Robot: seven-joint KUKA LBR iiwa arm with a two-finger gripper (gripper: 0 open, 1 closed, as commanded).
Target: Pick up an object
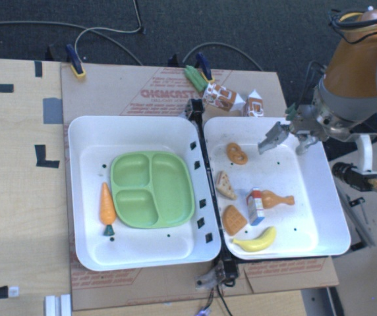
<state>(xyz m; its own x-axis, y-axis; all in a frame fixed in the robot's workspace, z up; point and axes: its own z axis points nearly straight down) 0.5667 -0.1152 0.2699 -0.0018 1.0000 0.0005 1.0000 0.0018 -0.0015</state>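
I see the croissant (236, 154) lying in the right bin (320, 189), near its far end. My hand (287, 139) hovers just beside it, fingers spread apart and holding nothing. A banana (255, 240) lies at the near edge.

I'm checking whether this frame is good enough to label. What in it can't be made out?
- Gripper: the fingers are blurred, so their state is unclear; nothing visible between them.
- Arm: its upper part is cut off by the camera view's top right edge.
- Small carton in the right bin: label too small to read.
- Two packets behind the bins: print too small; contents unclear.
- Carrot beside the green plate: its dark tip is too small to identify.
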